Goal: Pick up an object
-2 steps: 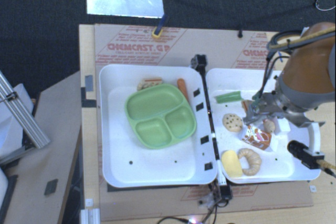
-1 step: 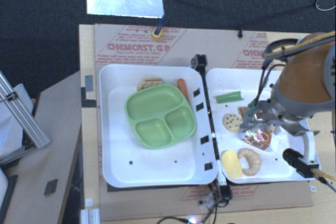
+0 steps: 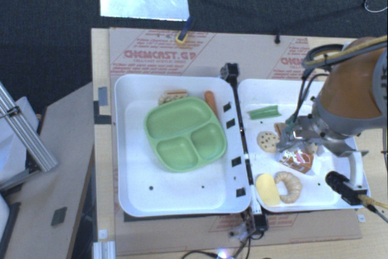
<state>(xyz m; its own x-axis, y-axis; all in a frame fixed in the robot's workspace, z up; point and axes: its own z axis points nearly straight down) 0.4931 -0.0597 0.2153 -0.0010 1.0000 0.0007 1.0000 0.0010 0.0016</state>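
The right bin (image 3: 267,94) holds a green bar (image 3: 264,111), a round chocolate-chip cookie (image 3: 266,141), a red and white wrapped item (image 3: 296,159), a tan pretzel-shaped piece (image 3: 289,185) and a yellow lump (image 3: 267,188). My gripper (image 3: 290,137) hangs low over the middle of this bin, just right of the cookie and directly above the wrapped item. The arm's body hides the bin's right part.
In the left bin (image 3: 133,191) lies a green three-compartment plate (image 3: 184,133), with a sandwich-like piece (image 3: 172,96) and an orange carrot-like stick (image 3: 211,101) behind it. A black clip divider (image 3: 236,124) runs between the bins.
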